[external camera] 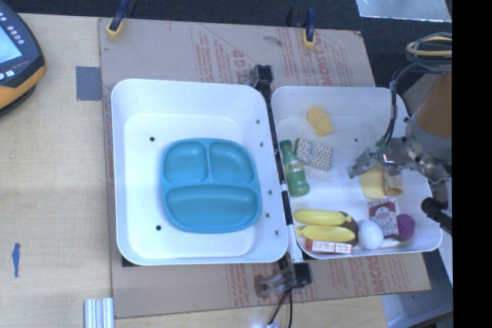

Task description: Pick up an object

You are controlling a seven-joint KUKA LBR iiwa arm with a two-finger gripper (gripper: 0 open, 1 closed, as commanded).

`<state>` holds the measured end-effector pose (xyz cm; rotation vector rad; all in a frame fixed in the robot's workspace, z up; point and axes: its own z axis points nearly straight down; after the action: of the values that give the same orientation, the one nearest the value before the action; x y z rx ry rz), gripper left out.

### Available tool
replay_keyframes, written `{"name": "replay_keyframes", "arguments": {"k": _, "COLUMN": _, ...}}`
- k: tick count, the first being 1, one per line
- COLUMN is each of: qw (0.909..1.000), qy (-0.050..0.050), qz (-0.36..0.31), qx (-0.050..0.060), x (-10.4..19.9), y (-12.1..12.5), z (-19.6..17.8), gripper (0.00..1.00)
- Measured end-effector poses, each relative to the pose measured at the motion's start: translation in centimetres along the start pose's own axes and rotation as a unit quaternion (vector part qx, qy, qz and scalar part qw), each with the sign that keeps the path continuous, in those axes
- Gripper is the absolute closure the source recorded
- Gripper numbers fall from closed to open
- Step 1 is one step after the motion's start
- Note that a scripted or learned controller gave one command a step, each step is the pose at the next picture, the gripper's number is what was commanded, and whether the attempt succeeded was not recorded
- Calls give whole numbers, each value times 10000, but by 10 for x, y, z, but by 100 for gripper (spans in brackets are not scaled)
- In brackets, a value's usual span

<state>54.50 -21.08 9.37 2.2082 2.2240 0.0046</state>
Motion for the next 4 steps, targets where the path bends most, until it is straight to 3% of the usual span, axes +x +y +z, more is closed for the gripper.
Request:
{"name": "replay_keyframes", "arguments": {"k": 1, "qw": 10000, "qy": 27, "qz": -13, "qx": 37, "x": 1, "y": 0, "z": -10, "gripper": 100}}
{"name": "replay_keyframes", "arguments": {"k": 2, "qw": 9999, "qy": 79, "qz": -38, "qx": 53, "x": 6, "y": 1, "z": -9, "gripper": 0}}
{"name": "replay_keyframes", "arguments": {"k": 3, "qw": 10000, "qy": 19, "qz": -10, "qx": 21, "x": 24, "y": 98, "z": 3, "gripper": 0}}
{"name": "replay_keyframes", "arguments": {"k": 4, "qw": 10000, "qy": 24, "qz": 30, "qx": 67, "x": 41, "y": 32, "z": -57, "gripper": 0}}
